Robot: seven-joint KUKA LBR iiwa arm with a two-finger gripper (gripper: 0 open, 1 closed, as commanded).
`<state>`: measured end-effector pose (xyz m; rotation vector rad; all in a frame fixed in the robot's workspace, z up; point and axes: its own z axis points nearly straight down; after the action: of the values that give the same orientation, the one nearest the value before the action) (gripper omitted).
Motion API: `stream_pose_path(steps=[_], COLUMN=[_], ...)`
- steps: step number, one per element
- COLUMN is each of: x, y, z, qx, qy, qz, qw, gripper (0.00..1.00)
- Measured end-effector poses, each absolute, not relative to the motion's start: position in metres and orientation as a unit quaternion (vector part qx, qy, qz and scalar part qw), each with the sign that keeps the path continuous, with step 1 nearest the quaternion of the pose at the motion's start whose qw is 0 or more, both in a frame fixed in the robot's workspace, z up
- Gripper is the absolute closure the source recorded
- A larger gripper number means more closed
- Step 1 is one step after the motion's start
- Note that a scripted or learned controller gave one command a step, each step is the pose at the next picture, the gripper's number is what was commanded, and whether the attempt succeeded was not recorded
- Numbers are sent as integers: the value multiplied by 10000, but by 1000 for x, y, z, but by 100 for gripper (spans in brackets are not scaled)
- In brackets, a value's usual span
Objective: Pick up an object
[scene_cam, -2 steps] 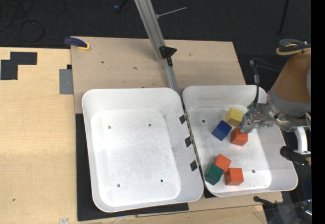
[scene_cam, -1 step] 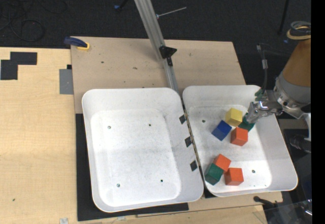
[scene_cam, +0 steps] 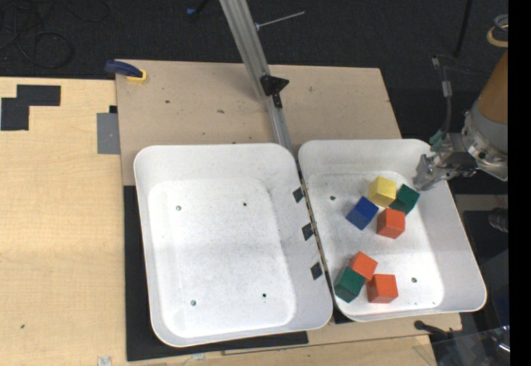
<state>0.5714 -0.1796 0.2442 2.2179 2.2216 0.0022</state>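
Seven blocks are seen in the right bin (scene_cam: pixel 465 273), and none is lifted, so the approach step is judged to be in hand. The gripper (scene_cam: pixel 426 172) is held at the bin's far right edge, just above and beside the green block (scene_cam: pixel 406 197), with the yellow block (scene_cam: pixel 382 189) a little further to its left. Nearer the camera from the gripper lie the red block (scene_cam: pixel 391 223) and the blue block (scene_cam: pixel 362 212), and well apart from it, towards the near rim, a second cluster is found. Whether the gripper is released or clenched cannot be told; nothing is seen held in it. A short descent over the green block, with room kept from the touching yellow one, is what the next move is judged to call for. The arm (scene_cam: pixel 498 119) is reached in from the right, wrist angled down and leftward.
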Motion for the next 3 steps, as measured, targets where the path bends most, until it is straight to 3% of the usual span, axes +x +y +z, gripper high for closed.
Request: stream_pose_path(steps=[1, 3], x=[572, 557], y=[-181, -81], z=[281, 262], qx=[7063, 7060], qy=[7079, 7082], qz=[4, -9], qw=[8, -26], gripper=[100, 100])
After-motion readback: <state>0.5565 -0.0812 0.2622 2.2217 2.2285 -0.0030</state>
